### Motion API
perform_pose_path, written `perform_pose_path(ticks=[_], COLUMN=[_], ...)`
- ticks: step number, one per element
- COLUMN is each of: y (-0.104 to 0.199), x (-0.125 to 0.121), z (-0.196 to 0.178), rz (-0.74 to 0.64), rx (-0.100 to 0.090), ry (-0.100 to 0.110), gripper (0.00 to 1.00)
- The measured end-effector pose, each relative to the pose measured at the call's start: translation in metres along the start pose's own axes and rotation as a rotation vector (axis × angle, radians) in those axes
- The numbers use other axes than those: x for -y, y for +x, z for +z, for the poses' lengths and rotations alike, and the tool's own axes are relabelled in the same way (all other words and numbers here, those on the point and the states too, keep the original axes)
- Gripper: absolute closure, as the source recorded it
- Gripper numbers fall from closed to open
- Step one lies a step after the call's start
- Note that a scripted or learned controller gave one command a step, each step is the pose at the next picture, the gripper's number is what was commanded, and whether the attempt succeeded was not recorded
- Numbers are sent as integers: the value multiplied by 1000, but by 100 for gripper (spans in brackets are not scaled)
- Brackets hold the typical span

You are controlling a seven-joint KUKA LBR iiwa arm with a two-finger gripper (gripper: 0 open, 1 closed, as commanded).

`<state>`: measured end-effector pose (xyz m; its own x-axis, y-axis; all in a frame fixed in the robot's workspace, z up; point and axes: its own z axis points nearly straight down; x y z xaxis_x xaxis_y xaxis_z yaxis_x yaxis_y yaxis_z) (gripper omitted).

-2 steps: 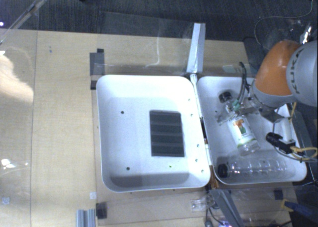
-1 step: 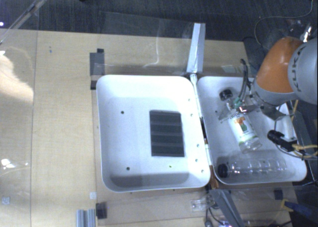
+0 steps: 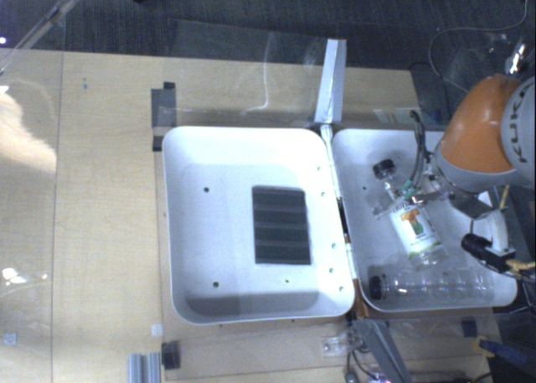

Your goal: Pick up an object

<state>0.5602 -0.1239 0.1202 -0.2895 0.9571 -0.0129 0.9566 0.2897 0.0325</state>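
A clear plastic bottle (image 3: 412,224) with a black cap and an orange and green label lies slantwise in the right bin (image 3: 360,205). My gripper (image 3: 412,194) hangs low over this bottle's upper half, reaching in from the grey arm with the orange band (image 3: 476,131) at the right. A second clear bottle (image 3: 431,285) with a dark cap lies along the right bin's near wall. A dark ribbed rectangular block (image 3: 280,225) lies flat in the middle of the left bin (image 3: 193,205).
The two white bins stand side by side on a wooden bench, with a raised rim (image 3: 339,205) between them. A metal bar (image 3: 330,80) stands behind their junction. Cables and a black connector (image 3: 481,249) hang by the right bin's right edge.
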Motion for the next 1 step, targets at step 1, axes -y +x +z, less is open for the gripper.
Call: perform_pose_path(ticks=[1], y=[53], x=[-68], z=[-64], rz=[-30], rx=[-12], ry=[26], gripper=[100])
